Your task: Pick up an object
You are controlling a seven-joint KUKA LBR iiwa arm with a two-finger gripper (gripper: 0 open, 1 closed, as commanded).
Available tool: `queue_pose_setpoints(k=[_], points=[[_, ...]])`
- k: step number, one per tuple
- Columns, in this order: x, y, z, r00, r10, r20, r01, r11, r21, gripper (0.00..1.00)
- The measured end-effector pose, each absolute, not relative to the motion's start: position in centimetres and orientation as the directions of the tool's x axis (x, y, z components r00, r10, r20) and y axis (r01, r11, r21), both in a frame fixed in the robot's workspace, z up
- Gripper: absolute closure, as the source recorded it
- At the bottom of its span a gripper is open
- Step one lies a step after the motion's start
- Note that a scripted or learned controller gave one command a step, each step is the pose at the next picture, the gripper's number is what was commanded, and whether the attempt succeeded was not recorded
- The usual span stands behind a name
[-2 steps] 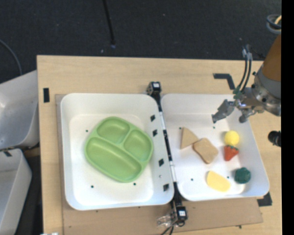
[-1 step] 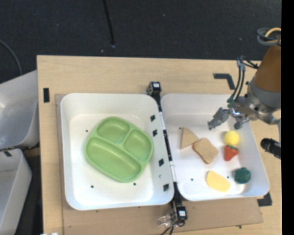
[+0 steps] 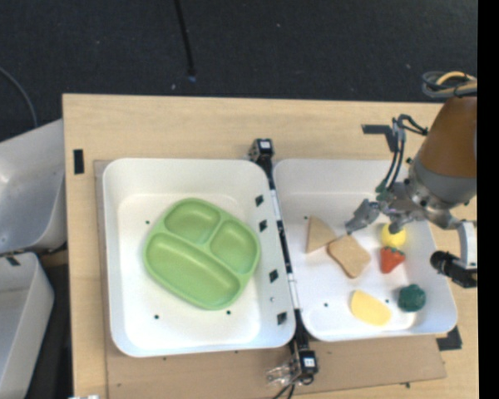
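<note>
**Hand over the right bin, near the toy food**

My hand (image 3: 381, 214) hangs over the right bin (image 3: 316, 306), above its far right part. I cannot tell whether it is open or closed, and I see nothing gripped in it. Just below it lie a yellow round piece (image 3: 392, 237) and a red piece (image 3: 391, 260). To their left sit a tan wedge (image 3: 318, 234) and a bread slice (image 3: 350, 256), touching. Nearer the front edge lie a yellow slice (image 3: 370, 307) and a dark green piece (image 3: 412, 298). The left bin (image 3: 121, 314) holds a green divided plate (image 3: 201, 253). Both bins rest on the worktop (image 3: 166, 123).
</note>
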State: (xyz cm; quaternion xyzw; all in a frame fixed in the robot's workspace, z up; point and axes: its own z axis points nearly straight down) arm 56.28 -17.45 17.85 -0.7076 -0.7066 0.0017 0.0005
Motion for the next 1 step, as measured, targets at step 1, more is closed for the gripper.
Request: queue_pose_setpoints(k=[1], points=[[55.98,-16.87,11.81,0.003,1.0,-0.001,1.0,-0.003,-0.004,0.0]])
